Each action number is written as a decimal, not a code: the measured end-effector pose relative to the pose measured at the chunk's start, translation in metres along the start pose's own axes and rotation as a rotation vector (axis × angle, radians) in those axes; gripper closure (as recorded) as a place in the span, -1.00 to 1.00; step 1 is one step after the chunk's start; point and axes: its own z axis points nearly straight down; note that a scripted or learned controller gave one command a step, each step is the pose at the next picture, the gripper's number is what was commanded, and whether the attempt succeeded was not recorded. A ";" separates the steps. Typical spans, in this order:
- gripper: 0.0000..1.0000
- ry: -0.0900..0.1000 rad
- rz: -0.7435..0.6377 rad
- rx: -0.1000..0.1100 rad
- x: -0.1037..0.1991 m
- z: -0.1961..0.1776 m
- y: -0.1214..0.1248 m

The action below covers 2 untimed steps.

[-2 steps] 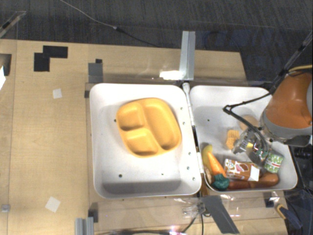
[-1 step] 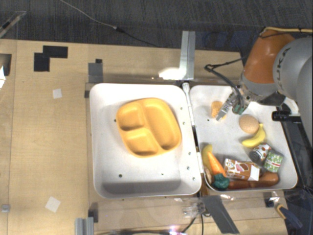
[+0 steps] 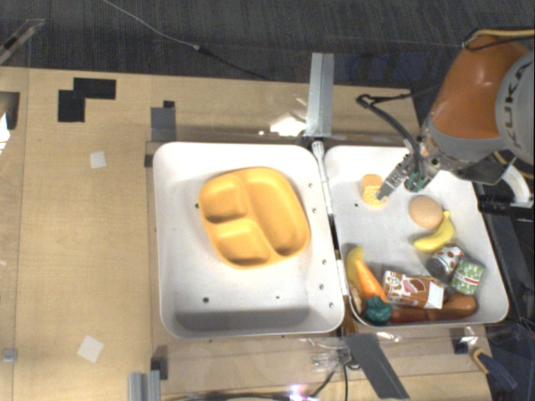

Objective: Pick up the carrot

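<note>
While the claw hung over a small orange disc in the right bin, grip state unreadable, the carrot lay by the bin's near-left wall. Approach step; next move called for travel toward the carrot.

A single fixed camera looks down at a slant from above the pale wooden worktop. It stands far enough back to take in both shallow white plastic bins, left and right, with the grey-and-orange arm entering from the right edge.
</note>
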 end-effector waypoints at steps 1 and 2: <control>1.00 0.005 0.225 0.007 -0.027 -0.004 -0.018; 1.00 -0.002 0.418 -0.003 -0.048 0.083 0.016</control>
